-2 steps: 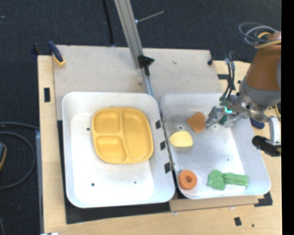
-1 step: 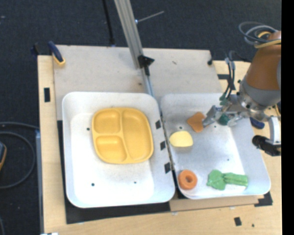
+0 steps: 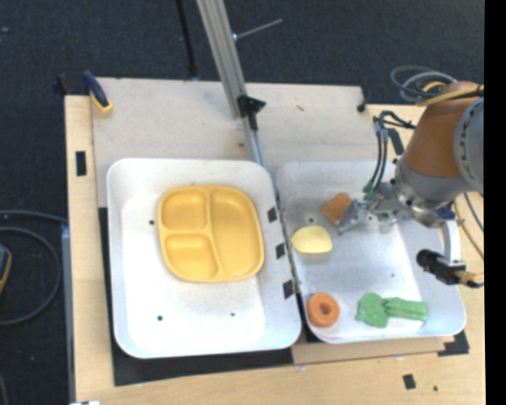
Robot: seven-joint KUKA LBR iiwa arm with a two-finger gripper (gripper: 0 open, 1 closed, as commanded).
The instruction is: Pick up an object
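The left bin [image 3: 126, 310] carries a yellow three-compartment tray [image 3: 211, 232] lying flat near its middle, while the right bin [image 3: 379, 264] takes the grey arm [image 3: 434, 154] reaching in from the right, orange band above the wrist. Along that bin's near edge lies a green toy [image 3: 390, 310], long axis running left to right with its bulkier end pointing left, and just left of it an orange ring [image 3: 324, 310]. A pale yellow lump [image 3: 312, 240] sits by the left wall, and the gripper [image 3: 352, 218] hovers right against a small brown block [image 3: 336, 204], whether open or clamped I cannot tell.
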